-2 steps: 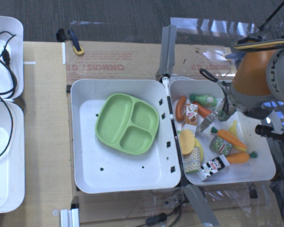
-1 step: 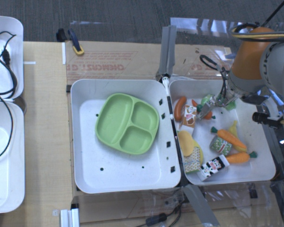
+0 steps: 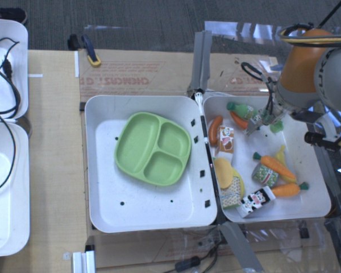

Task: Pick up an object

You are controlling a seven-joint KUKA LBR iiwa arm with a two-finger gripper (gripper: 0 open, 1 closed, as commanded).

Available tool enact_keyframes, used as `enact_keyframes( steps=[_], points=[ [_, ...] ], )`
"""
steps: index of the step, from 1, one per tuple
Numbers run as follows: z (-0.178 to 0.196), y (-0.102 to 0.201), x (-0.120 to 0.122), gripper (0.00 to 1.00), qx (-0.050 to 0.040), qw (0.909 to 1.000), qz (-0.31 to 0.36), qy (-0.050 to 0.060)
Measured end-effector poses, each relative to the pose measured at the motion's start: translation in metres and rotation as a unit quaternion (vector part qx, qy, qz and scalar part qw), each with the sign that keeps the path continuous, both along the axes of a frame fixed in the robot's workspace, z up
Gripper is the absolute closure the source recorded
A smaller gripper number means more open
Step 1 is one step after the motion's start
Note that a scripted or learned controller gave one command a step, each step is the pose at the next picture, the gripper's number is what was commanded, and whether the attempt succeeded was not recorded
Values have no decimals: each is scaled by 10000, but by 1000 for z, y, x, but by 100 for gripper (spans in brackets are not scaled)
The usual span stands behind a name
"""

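Now, over in the right bin [image 3: 321,206], there's a real jumble of toy food. A green bottle [image 3: 242,109] lies near the bin's far wall with a small carrot [image 3: 238,120] just beside it. A red sausage [image 3: 215,129] lies along the left wall, next to a small brown-and-white carton [image 3: 226,139]. Nearer the front there's a yellow piece [image 3: 223,172] on a mesh bag [image 3: 232,191], a black-and-white cow-print carton [image 3: 256,201], a green can [image 3: 265,175] and two orange carrots [image 3: 277,168] [image 3: 286,189], one touching the can.

The gripper [image 3: 260,122] hangs low at the far end of this bin, right by the green bottle and the small carrot. Its fingers are thin and blurred against the clutter, so I can't tell whether they are spread or pinching anything. The grey arm [image 3: 310,67] with its orange band comes in from the right above it.

The left bin [image 3: 99,169] holds a light green divided plate [image 3: 153,148] with three compartments, lying flat. Both bins sit side by side on the cardboard-covered worktop [image 3: 51,152].
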State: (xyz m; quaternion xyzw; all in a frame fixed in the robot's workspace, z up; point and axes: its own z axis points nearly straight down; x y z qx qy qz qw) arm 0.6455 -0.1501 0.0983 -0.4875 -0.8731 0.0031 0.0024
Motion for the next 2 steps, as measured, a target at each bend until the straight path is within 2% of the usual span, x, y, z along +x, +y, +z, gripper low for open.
enact_keyframes(
  steps=[1, 2],
  points=[
    [142, 71, 15, 100, 9, 9999, 101, -57],
    [172, 35, 14, 100, 6, 10000, -54, -51]
  ],
)
